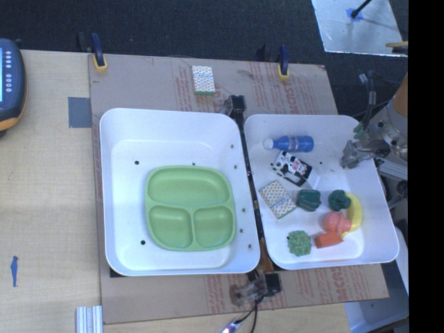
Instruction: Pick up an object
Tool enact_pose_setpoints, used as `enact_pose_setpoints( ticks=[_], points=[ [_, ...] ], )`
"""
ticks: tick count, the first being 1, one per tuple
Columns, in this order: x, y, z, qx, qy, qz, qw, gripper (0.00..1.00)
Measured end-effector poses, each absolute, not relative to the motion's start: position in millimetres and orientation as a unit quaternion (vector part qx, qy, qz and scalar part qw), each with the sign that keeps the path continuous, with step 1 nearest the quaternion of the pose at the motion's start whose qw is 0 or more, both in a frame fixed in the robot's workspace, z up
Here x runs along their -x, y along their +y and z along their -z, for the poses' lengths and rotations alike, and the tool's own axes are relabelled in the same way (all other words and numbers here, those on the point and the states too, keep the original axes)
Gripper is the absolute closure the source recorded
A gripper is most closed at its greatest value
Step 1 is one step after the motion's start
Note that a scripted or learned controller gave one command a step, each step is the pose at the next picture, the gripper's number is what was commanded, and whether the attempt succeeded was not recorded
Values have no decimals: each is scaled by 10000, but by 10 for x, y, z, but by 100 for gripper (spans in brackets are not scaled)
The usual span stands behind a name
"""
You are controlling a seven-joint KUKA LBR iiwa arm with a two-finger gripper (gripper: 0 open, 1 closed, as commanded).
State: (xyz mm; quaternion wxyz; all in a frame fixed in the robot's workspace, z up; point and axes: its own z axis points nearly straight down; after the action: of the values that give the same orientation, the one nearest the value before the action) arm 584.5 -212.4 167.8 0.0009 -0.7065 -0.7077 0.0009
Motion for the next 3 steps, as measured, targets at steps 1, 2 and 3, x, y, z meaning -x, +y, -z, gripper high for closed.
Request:
enact_pose_setpoints(
  ticks=[1,2,3],
  points=[
    [-5860,-2119,-1643,7058,-7084,-12,14,0],
    [-5233,-2061,-946,7055,-7087,3,-77,0],
    [-5216,-2049,-1028,7045,-7097,-17,4,100]
  ],
)
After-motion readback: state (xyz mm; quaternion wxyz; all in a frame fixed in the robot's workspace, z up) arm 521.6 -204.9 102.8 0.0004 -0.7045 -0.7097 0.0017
